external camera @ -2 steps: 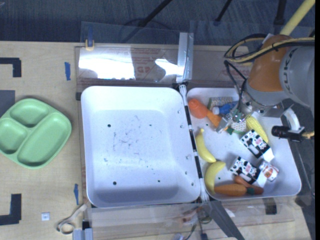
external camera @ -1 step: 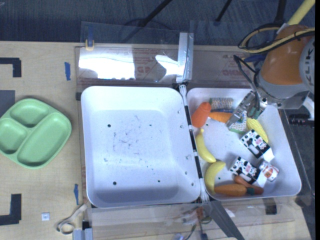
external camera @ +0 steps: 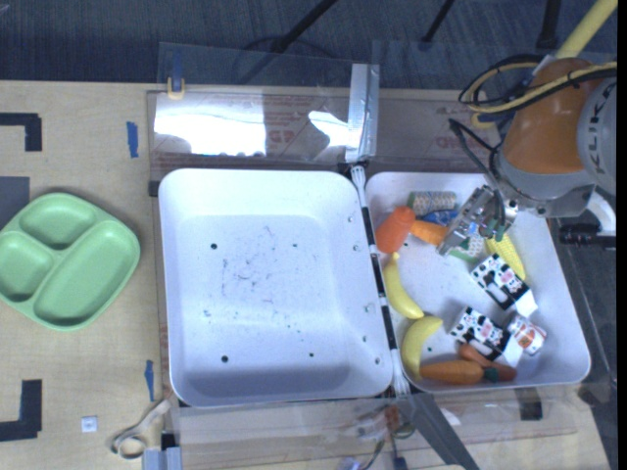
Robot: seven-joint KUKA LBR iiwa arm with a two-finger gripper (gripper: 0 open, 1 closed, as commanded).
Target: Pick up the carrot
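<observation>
- Orange, tapered: the carrot (external camera: pixel 454 371) lies flat along the near wall of the right bin (external camera: pixel 571 336), its green top end pointing right, close to the bin's front edge.
- Just above it, a curved yellow banana (external camera: pixel 419 343), touching or nearly touching the carrot's thick end; a second banana (external camera: pixel 398 289) runs along the bin's left wall.
- Beside the carrot's right end — a small red-and-white carton (external camera: pixel 529 337) and a black-and-white cow-patterned box (external camera: pixel 478 330); a second cow-patterned box (external camera: pixel 500 280) sits further up.
- At the bin's far left, an orange pepper-like piece (external camera: pixel 396 229) with an orange stub pointing right; behind it a grey, knobbly item (external camera: pixel 432 202) against the far wall.
- A yellow corn-like piece (external camera: pixel 506 251) lies at a slant under the wrist.
- Gripper (external camera: pixel 462 234): low over the far half of the right bin, well apart from the carrot; whether its jaws are apart or together cannot be told. Nothing is seen between them.
- Arm: grey, orange band above the wrist, entering from the right.
- Left bin (external camera: pixel 265 282): white, speckled floor.
- Green divided plate (external camera: pixel 67 259) — on the wooden bench, left of both bins.
</observation>
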